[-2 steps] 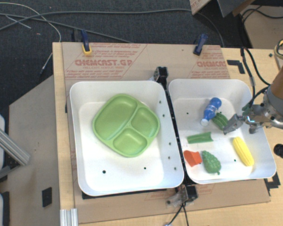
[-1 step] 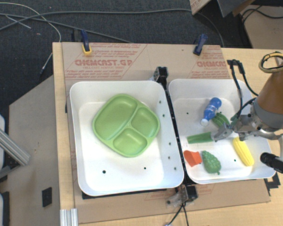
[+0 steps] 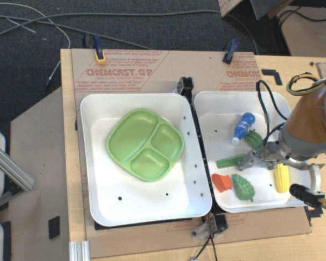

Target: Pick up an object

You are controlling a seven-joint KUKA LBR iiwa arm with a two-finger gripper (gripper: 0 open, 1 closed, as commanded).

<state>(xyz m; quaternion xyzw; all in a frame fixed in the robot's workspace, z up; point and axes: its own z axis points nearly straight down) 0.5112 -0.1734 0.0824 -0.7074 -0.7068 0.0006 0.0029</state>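
Note:
The right bin (image 3: 217, 105) holds several toys. A blue bottle (image 3: 242, 127) lies near its middle, with a dark green piece (image 3: 255, 140) just below it. A flat green stick (image 3: 231, 161) lies further forward, and an orange block (image 3: 222, 182) and a knobbly green toy (image 3: 243, 187) sit near the front wall. A yellow corn cob (image 3: 281, 178) lies at the right. My gripper (image 3: 259, 157) is low in this bin, at the right end of the green stick and just under the dark green piece. The wrist hides its tips.
The left bin (image 3: 98, 194) carries a light green divided plate (image 3: 145, 144). A black clamp (image 3: 185, 85) sits between the bins at the back. The arm's orange band (image 3: 309, 121) hangs over the right bin's right wall. Black cables (image 3: 266, 99) loop above the bin.

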